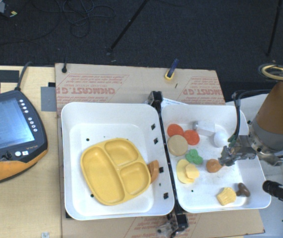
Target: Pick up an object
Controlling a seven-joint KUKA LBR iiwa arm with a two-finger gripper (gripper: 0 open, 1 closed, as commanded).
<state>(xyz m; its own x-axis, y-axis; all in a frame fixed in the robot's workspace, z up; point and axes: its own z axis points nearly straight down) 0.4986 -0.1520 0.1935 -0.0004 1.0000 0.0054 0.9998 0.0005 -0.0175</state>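
Observation:
The right bin point(240, 202) holds several toy food pieces: two red-orange discs point(175, 130) point(193, 138), a tan round piece point(177, 145), a green piece point(195, 156), yellow pieces point(187, 172), a brown-orange ball point(213, 165), a yellow chunk point(226, 196), a small dark brown piece point(242, 188) and white pieces point(219, 138). My gripper point(229, 156) hangs low over the right bin, just right of the brown-orange ball and close to it. Nothing is visibly held.
The left bin point(77, 118) holds a yellow divided tray point(115, 176) with an orange-brown piece point(154, 170) at its right edge. A black divider point(162, 148) separates the bins. A teach pendant point(10, 133) lies on the bench at far left.

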